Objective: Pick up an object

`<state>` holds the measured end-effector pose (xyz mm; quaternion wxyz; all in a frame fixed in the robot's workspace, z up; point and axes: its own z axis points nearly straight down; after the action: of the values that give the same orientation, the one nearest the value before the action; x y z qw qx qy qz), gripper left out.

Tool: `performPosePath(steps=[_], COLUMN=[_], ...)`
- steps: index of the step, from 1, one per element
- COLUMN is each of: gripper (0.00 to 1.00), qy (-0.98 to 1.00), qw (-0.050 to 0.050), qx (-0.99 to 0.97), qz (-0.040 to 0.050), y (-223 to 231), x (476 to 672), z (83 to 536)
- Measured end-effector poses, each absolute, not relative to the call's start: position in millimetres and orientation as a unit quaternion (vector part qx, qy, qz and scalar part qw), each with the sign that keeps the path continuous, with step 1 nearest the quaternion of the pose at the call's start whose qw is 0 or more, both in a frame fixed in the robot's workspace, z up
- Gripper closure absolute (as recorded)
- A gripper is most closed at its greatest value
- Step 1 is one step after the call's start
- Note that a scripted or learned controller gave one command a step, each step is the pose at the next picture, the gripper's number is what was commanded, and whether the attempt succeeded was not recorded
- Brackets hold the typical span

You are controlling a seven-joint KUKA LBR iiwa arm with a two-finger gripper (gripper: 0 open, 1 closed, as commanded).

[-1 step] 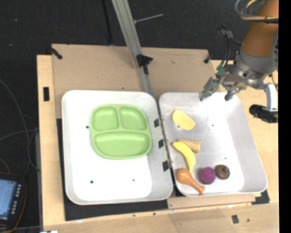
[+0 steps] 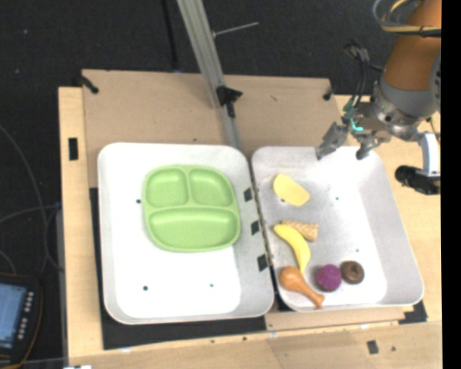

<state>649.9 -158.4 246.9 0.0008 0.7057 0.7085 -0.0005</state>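
Even overhead light, soft shadows, slightly soft focus, dark surroundings.

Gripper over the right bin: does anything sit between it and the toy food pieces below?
Nothing visible does. The gripper, fingers spread, hangs above the right bin's far edge; bare bin floor lies between it and the nearest piece, the yellow slice. The banana lies farther on.

Below the gripper (image 2: pixel 344 146) in the right bin (image 2: pixel 384 206) lie a yellow chip (image 2: pixel 290 191), cone (image 2: pixel 300 230), banana (image 2: pixel 293 246), drumstick (image 2: pixel 299 284), plum (image 2: pixel 328 277) and donut (image 2: pixel 353 271).
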Motion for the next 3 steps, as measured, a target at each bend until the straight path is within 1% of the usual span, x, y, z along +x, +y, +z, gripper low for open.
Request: performPosePath(steps=[1,2,3], gripper=[0.00,0.00,0.00], qy=[0.707,0.706,0.706], qw=[-0.001,-0.001,0.000], qx=[0.707,0.708,0.708], qz=[-0.0017,-0.0020,-0.0014], y=[-156.7,-166.2,-166.9], x=[643.9,647.8,647.1], z=[202.9,146.7,98.6])
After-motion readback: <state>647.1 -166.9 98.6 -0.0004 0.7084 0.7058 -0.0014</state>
